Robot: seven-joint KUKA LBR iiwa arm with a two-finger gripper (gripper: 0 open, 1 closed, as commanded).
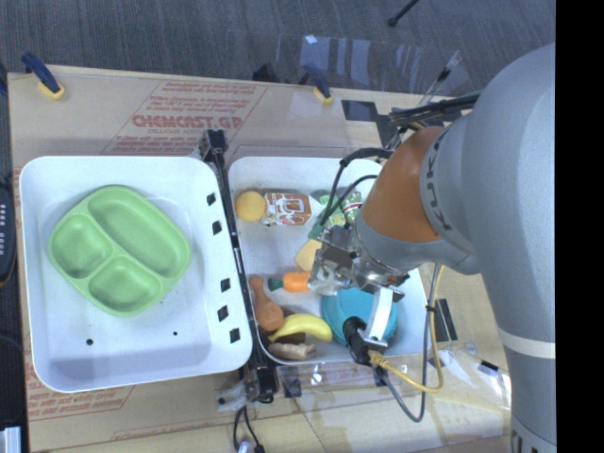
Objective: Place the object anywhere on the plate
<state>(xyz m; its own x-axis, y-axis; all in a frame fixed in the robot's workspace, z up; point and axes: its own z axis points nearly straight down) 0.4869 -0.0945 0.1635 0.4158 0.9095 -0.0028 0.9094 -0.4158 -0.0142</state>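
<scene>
From the camera view, the gripper [326, 270] is lowered into the right bin [283, 170] among the toy food [300, 327] (whichever piece is meant cannot be told). The green plate [118, 249] is kept in the left bin [57, 182], ready for it.

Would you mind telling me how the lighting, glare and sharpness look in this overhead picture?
In the camera view, light is even and soft; the green plate and left bin are crisp with faint shadows. A clear sheet behind the bins shows pale glare. The arm looms large and shades the right bin beneath it, where the toy food looks slightly soft.
</scene>
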